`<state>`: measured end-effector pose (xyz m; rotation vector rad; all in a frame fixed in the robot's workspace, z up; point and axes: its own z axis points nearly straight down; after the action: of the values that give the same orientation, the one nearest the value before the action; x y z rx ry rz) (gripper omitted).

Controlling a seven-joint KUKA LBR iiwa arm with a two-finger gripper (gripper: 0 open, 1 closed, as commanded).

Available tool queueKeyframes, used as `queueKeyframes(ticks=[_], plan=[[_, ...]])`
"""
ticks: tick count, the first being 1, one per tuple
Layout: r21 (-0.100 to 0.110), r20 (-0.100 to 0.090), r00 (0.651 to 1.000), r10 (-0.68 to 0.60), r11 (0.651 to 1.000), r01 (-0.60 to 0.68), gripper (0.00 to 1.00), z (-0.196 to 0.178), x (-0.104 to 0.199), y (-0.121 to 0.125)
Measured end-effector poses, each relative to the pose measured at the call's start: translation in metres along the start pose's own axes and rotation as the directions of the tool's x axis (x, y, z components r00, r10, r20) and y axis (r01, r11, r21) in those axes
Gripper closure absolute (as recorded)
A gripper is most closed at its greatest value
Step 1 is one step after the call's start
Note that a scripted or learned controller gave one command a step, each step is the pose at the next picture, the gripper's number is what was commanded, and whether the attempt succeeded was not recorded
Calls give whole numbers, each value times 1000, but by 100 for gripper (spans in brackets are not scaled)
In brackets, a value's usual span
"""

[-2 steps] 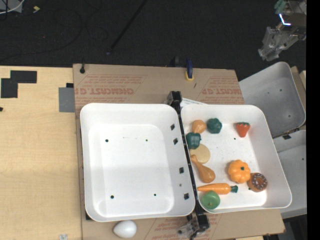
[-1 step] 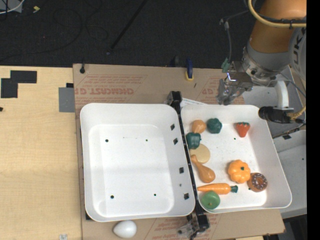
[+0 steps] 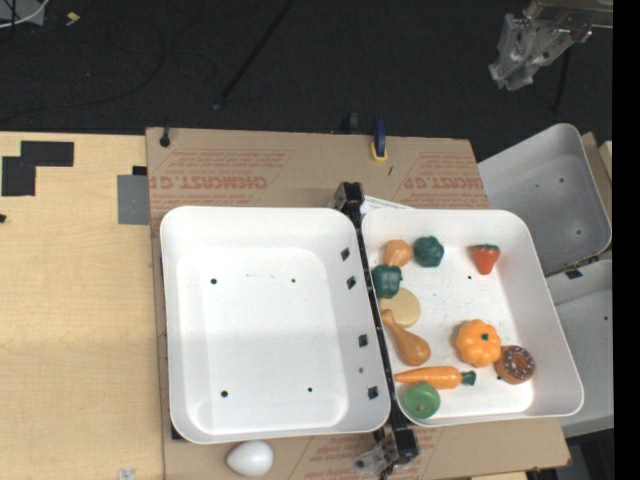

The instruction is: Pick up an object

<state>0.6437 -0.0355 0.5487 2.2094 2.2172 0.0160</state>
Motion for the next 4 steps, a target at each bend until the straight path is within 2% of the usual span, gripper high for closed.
queueKeyframes(ticks=[1,2,3,4], plan=[[37,-2,1000,-1,999,1,100,161,58,-72],[2,-2,1000,2,1000,-2,100,0,61,-78],[33,0,1000,1,999,-1,100,154,101,-74],[3,-4,1000,0,1000,0,100,0,119,-122]])
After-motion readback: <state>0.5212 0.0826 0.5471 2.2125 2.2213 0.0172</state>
